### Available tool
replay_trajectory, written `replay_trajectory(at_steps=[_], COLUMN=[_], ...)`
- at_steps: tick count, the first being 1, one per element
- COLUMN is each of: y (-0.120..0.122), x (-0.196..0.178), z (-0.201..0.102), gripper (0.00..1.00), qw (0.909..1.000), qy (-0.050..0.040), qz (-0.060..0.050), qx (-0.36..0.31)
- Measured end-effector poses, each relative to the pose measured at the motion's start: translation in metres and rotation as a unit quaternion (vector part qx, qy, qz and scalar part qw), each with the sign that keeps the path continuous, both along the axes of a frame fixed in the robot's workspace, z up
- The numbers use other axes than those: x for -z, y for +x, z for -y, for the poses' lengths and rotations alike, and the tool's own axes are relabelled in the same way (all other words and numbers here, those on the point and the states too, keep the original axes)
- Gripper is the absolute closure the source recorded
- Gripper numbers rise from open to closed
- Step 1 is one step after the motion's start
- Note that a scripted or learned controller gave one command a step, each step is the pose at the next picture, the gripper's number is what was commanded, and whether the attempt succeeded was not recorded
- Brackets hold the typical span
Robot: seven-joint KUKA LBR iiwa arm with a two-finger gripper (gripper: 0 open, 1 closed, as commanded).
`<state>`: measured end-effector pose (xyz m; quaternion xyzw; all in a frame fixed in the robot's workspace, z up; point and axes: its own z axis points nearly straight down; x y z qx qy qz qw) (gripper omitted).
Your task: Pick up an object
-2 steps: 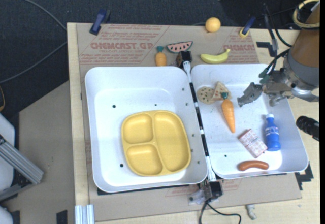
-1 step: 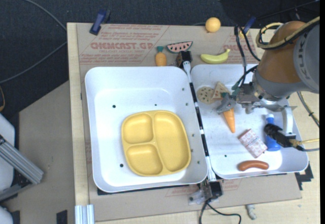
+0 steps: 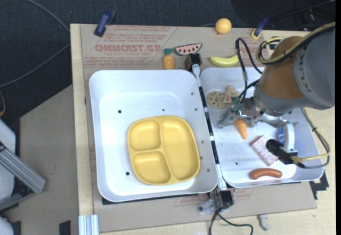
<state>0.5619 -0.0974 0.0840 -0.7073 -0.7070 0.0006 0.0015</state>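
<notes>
Step in hand: the approach to a grasp. The gripper (image 3: 238,116) is low in the right bin (image 3: 303,172), near its left wall and toward the far edge, directly over the carrot (image 3: 242,128). Whether the pincer is spread or pressed together cannot be told; nothing is seen pinched in it.

Next move, by judgement: settle around the carrot's upper end, close, and lift straight up, keeping clear of the cookie and wedge just beside it.

Right bin, contents:
- carrot, orange, lying near the left wall, tip toward the near edge;
- cookie (image 3: 215,99), round and dotted, at the far-left corner;
- wedge (image 3: 230,94), tan, touching the cookie;
- pink block (image 3: 262,148), mid-bin, near side;
- sausage (image 3: 265,173), along the near edge.

Left bin (image 3: 106,90), contents:
- tray (image 3: 162,150), yellow, three compartments, all bare, near the right wall.

On the bench (image 3: 128,45), beyond the bins' far edges: melon slice (image 3: 188,48), banana (image 3: 224,61), yellow ball (image 3: 223,25).
</notes>
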Motion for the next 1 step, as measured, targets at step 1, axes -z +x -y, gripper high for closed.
replay_trajectory(at_steps=[1], y=[0.0007], x=[-0.0103], z=[0.0], gripper=[1.0], qw=[1.0], qy=[-0.0002], qz=[0.001], qx=[0.001])
